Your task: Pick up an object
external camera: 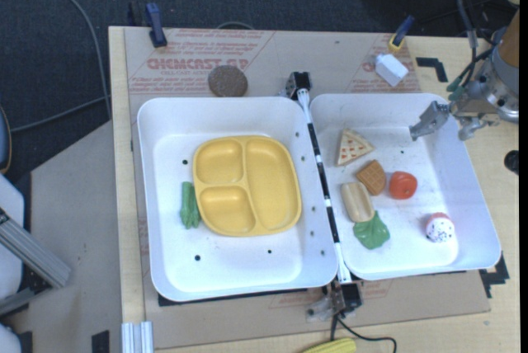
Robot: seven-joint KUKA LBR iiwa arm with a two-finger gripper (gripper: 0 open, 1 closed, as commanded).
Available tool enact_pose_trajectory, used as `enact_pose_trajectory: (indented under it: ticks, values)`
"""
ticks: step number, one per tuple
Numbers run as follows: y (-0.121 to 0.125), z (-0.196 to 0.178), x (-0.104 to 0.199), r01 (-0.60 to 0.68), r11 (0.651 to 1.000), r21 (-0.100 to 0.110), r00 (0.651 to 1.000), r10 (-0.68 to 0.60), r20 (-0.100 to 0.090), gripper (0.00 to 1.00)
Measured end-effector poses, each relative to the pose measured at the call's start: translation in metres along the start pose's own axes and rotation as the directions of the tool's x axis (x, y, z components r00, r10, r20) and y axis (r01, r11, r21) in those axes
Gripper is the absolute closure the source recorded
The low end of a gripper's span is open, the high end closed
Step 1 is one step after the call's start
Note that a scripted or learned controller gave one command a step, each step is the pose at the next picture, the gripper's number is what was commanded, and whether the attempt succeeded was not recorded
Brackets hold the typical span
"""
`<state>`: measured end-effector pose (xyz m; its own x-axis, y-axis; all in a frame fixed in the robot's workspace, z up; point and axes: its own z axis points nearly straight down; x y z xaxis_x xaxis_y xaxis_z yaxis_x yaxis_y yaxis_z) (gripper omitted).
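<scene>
Hovering at 2 o'clock over right bin (462, 178), my gripper (450, 119) spread open, nothing held. Risk: tomato (403, 185) rolls; waffle (372, 176), bread (356, 200) touching, double grab.

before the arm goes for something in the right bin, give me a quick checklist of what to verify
1. Gripper free of any object: ok, nothing shows between its fingers.
2. Finger opening: ok, fingers look spread.
3. Gripper over the right bin: ok, above its upper right part.
4. Isolated target available: ok, red tomato and the white and pink ball sit apart from the rest.
5. Crowded items: not ok, bread roll touches the green leafy piece and the waffle.
6. Pizza slice lying flat: cannot tell.
</scene>
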<state>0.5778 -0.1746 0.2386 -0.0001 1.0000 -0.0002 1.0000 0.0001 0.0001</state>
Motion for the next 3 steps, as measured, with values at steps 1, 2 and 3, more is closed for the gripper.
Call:
enact_pose_trajectory:
  ticks: [1, 2, 3]
  values:
    - [-0.03, 0.144, 0.054, 0.0, 1.0, -0.002, 1.0, 0.0, 0.0, 0.0]
    - [-0.089, 0.15, 0.051, -0.001, 1.0, -0.009, 1.0, 0.001, 0.0, 0.0]
    - [-0.086, 0.139, 0.053, -0.001, 1.0, -0.017, 1.0, 0.001, -0.002, 1.0]
